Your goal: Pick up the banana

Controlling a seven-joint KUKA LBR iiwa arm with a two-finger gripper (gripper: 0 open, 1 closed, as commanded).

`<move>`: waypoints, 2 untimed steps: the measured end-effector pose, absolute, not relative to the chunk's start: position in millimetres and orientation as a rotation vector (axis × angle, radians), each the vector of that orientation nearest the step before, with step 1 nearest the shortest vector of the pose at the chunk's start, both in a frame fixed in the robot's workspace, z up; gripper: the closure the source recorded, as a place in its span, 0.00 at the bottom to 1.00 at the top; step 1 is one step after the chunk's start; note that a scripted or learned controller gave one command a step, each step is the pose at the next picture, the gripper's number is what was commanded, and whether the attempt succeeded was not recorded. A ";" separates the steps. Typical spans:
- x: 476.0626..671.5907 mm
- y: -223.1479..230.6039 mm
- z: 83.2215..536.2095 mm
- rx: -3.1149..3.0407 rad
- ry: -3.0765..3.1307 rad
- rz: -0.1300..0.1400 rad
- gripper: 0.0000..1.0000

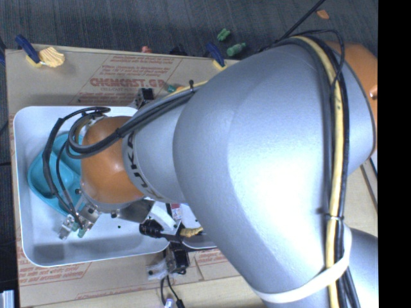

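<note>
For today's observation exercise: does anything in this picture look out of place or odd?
The arm hangs low over the left bin, hiding most of it. A teal object peeks out beside the orange band. Small green bits lie on the dark floor beyond the bench.

The arm (257, 165) covers most of the white bin (26, 172), hiding its right side; a turquoise object (45, 172) near the left wall is partly hidden.

Grey arm (270, 172) reaching in from right, bulky upper link close to camera. Orange band (109, 165) above wrist, black cables looped around it. Wrist angled down and left; gripper (72, 226) low, partly hidden under wrist.
</note>
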State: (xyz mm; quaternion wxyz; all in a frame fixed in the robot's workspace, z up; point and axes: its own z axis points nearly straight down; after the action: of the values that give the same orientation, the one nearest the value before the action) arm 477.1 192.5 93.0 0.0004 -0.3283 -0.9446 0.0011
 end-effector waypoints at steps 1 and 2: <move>477.1 192.5 93.0 -1.031 -2.967 0.003 0.00; 476.0 171.9 161.9 -1.615 -2.693 0.004 0.00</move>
State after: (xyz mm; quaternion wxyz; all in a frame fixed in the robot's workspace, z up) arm 476.0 171.9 161.9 0.0009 -0.5144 -0.8576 0.0013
